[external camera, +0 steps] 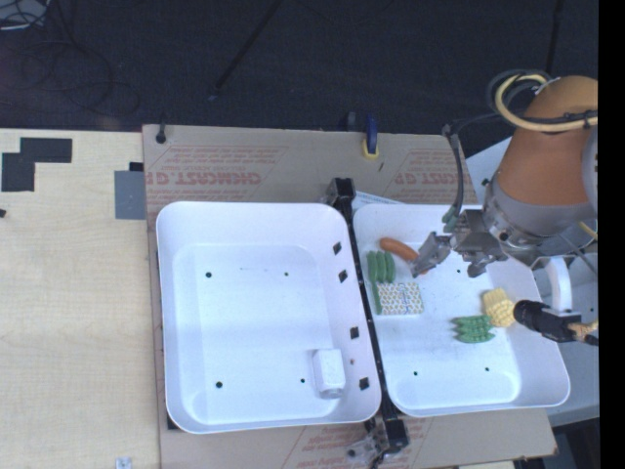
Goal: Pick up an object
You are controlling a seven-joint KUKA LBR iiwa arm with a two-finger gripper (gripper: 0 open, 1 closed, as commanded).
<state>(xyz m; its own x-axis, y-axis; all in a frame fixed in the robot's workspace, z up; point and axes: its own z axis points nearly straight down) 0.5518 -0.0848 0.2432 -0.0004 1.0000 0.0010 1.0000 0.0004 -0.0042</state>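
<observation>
The right bin (488, 384) holds several small objects. An orange sausage-shaped piece (397, 248) lies near its far left corner, with green pods (381, 267) just in front of it. A white patterned square (400, 298) lies below those. Towards the right lie a green bunch (474, 329) and a yellow corn-like piece (499, 309). My gripper (454, 258) hangs over the far middle of this bin, open, its dark fingers spread and nothing between them. Its left finger (430, 254) sits just right of the orange piece.
The left bin (195, 262) holds one white block (328, 370) near its front right corner. A black divider (354, 281) runs between the bins. The arm's orange band (547, 159) and cables rise at the right. A black part (545, 320) overhangs the right bin's rim.
</observation>
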